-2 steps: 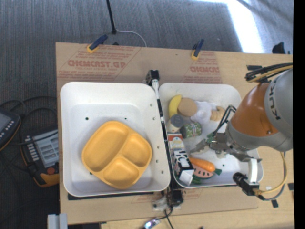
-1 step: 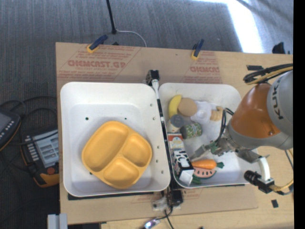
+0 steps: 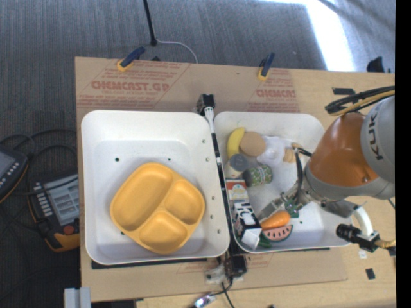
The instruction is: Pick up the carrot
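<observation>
Camera view shows us the carrot (image 3: 277,221) low in the right bin (image 3: 313,122), resting against the watermelon slice (image 3: 277,232), its long axis running from 8 to 2 o'clock. Our end effector (image 3: 287,203) sits just at its 1 o'clock, nearly touching; we cannot tell its grip state.

Two bins side by side on the bench (image 3: 128,82) — the left bin (image 3: 103,140) carries a divided plate (image 3: 157,207) lying flat in its middle. The right bin (image 3: 308,124) is crowded: banana (image 3: 236,140) at the back left with an egg-shaped piece (image 3: 253,144) just beside it, a small can (image 3: 239,163) in front of them. Carrot (image 3: 277,221) sits near the front edge, lying on the watermelon slice (image 3: 277,233). My gripper (image 3: 287,205) hangs just behind that carrot — my arm comes in from the right.
</observation>
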{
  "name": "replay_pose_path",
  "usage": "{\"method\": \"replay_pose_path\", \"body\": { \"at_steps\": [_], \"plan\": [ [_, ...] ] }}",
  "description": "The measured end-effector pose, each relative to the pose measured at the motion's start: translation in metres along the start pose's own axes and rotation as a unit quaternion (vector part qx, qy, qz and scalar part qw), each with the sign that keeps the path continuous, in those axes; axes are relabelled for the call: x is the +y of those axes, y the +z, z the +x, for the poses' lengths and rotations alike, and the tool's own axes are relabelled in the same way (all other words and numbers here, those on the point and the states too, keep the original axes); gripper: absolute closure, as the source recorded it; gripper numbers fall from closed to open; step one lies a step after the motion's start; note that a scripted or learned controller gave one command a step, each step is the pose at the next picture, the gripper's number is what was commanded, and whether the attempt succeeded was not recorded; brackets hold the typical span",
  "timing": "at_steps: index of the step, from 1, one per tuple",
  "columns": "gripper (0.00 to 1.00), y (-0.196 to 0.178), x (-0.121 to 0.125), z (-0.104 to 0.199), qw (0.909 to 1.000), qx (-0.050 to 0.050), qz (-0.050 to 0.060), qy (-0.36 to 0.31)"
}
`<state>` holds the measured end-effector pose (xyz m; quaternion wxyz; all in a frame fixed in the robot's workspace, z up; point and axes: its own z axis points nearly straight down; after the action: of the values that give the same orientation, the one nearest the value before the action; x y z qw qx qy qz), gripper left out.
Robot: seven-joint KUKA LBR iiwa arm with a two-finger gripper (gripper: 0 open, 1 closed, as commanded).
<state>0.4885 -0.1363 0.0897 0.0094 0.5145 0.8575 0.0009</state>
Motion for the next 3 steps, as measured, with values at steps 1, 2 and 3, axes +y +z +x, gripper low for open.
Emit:
{"method": "replay_pose_path", "body": {
  "at_steps": [1, 2, 3],
  "plan": [
    [1.0, -0.0104, 0.0011, 0.0006, 1.0, 0.002, 0.0, 0.0],
    [0.0, -0.0102, 0.001, 0.0007, 1.0, 0.002, 0.0, 0.0],
    [1.0, -0.0197, 0.0013, 0.0005, 1.0, 0.002, 0.0, 0.001]
  ]
}}
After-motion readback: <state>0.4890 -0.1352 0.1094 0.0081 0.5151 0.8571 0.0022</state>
